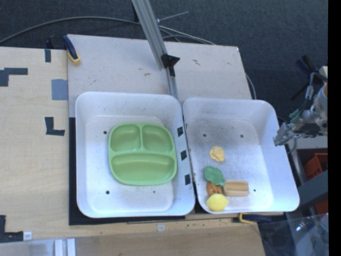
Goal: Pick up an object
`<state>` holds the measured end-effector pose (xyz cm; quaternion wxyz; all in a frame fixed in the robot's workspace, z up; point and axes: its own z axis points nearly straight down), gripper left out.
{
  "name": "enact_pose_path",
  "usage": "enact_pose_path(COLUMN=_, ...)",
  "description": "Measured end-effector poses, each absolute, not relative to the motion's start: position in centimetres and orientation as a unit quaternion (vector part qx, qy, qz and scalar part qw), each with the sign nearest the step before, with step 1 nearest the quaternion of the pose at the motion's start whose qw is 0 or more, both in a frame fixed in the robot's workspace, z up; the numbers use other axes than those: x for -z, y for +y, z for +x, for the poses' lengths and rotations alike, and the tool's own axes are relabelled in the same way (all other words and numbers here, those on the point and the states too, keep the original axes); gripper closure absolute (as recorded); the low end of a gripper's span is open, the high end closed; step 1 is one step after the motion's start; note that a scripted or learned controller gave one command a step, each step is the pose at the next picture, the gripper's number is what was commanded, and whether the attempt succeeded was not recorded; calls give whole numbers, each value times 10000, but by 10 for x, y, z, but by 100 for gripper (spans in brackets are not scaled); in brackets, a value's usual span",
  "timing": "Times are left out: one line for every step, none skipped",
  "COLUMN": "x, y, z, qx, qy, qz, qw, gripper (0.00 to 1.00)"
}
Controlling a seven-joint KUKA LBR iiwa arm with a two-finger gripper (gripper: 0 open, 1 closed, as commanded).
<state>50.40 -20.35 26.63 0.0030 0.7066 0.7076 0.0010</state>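
Fingers (282, 136) hang past the right bin's (266, 111) rim, grip state impossible to tell, while lemon (217, 202), bread (236, 188) and leaf (214, 174) cluster well left, inside that bin.

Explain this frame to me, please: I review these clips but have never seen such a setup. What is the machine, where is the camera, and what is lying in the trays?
One camera looks down at a slant on a bench with two shallow white bins. The left bin holds a green divided plate. The right bin holds small toy-like foods: a pale yellow piece, a green leaf, an orange piece, a tan roll and a yellow lemon. The machine is a robot arm at the right edge; its tool sits at the right bin's outer rim, clear of the foods. Nothing shows in its grasp.
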Motion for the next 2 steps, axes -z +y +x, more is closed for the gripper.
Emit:
enact_pose_path(x=-264, y=-159, z=518, qx=-2, qy=7092, qz=7050, qw=-2, gripper=100)
enact_pose_path(x=-257, y=-109, z=551, qx=-1, qy=7097, qz=7045, qw=-7, gripper=100)
